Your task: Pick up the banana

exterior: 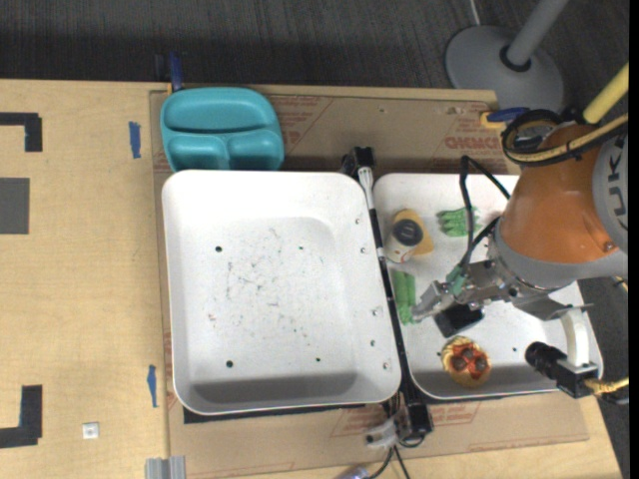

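Camera view: your gripper (pixel 454 297) hovers mid right bin (pixel 529 382), nothing visibly held; finger state, cannot tell. Banana? You can't pick it out for sure; yellowish thing (pixel 407 234) sits near bin's far-left corner. Pick not done. Left bin (pixel 200 367) scuffed white; teal tray (pixel 222 128) behind, cardboard bench (pixel 70 267), dark floor.

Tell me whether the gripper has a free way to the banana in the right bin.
Probably yes: the gripper hangs over the right bin close to the yellow banana, bare bin floor between them. A dark round thing on or against the banana may hamper a grasp.
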Available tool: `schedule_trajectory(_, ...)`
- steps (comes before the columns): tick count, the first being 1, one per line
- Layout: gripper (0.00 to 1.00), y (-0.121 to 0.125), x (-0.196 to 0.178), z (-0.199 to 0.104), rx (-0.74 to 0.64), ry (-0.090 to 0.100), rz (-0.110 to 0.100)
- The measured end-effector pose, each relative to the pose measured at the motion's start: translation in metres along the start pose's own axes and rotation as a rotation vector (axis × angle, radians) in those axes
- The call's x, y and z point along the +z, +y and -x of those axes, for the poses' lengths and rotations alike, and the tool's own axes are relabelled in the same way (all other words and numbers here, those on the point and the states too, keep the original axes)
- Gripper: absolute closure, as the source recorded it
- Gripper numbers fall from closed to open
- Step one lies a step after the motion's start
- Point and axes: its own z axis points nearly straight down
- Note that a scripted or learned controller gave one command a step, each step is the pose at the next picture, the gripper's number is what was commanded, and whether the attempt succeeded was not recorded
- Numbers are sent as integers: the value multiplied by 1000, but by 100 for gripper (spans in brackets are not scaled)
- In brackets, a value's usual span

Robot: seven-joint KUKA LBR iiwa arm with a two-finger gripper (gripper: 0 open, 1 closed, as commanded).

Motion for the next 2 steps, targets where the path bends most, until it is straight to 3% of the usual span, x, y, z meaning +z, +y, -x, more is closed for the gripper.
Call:
schedule_trajectory(1, 0, 16, 0, -101, -120, 0, 1)
schedule_trajectory(2, 0, 23, 72, -146, -395, -1, 3)
